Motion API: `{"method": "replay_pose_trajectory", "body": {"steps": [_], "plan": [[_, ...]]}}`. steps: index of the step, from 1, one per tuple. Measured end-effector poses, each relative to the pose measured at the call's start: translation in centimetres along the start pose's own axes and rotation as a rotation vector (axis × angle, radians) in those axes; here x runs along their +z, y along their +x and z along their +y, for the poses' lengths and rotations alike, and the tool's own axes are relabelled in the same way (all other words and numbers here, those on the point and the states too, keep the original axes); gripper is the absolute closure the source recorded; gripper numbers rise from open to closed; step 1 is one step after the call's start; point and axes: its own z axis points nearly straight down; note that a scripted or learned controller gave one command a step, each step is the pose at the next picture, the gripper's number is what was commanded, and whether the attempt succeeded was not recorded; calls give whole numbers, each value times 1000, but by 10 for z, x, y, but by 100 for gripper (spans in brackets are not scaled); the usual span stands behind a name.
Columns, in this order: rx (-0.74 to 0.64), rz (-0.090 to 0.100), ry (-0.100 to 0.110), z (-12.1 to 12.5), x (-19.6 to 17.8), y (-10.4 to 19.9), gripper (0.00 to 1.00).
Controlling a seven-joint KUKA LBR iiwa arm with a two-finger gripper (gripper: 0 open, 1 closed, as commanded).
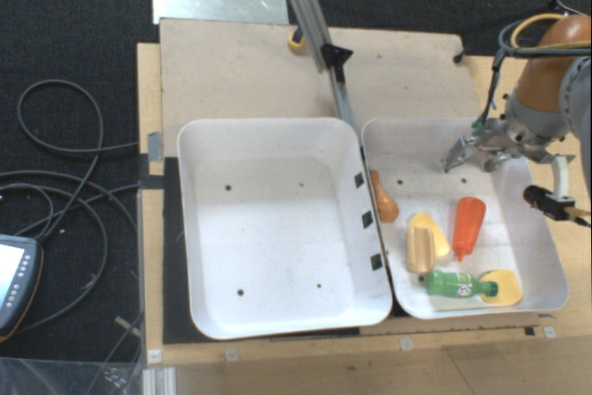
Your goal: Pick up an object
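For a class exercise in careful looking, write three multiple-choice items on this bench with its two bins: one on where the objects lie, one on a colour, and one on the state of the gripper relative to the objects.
1. Where do the objects lie?
A. All in the left bin
B. All in the right bin
C. Some in each bin

2. What colour is the bottle lying nearest the front rim?
A. Green
B. Blue
C. Black

3. How does the gripper stand to the objects?
A. It lifts the carrot
B. It presses on the bottle
C. It is over the back of the right bin, apart from them

Answers: 1 B, since the orange carrot, green bottle and the rest lie in the right bin. 2 A, its body is plainly green. 3 C, the gripper is near the bin's back with bare floor between it and the carrot.
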Motion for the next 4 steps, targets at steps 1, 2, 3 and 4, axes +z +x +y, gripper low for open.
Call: {"method": "replay_pose_trajectory", "body": {"steps": [1,2,3,4], "plan": [[-3,-3,-8,2,-15,-1,100],[0,-3,-11,2,-81,1,100],[-3,-3,-10,8,-129,7,100],[-2,-3,-10,16,-177,8,100]]}}
